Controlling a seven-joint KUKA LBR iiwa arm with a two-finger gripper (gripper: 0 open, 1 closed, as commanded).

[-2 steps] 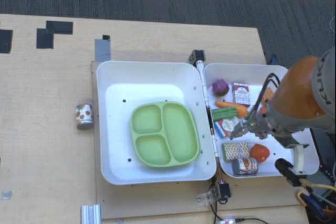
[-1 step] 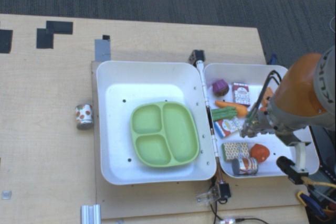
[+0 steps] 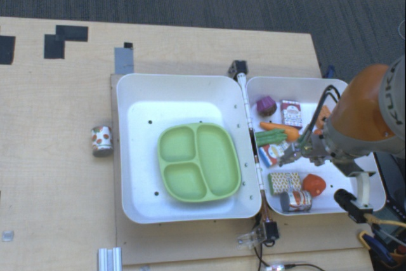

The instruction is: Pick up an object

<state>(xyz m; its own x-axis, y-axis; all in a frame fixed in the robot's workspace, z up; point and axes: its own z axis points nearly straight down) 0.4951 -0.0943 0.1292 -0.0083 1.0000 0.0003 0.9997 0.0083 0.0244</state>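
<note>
Nearest, grey arm point(image 3: 371, 117) with orange band; hand point(image 3: 293, 155), grip state unclear, above glossy packets point(image 3: 274, 154) beside carrot point(image 3: 279, 127).

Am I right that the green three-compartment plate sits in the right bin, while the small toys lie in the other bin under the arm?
Not quite: the camera view shows the green plate in the left bin. The small toys, such as the carrot and purple piece, lie in the right bin, under the arm.
</note>
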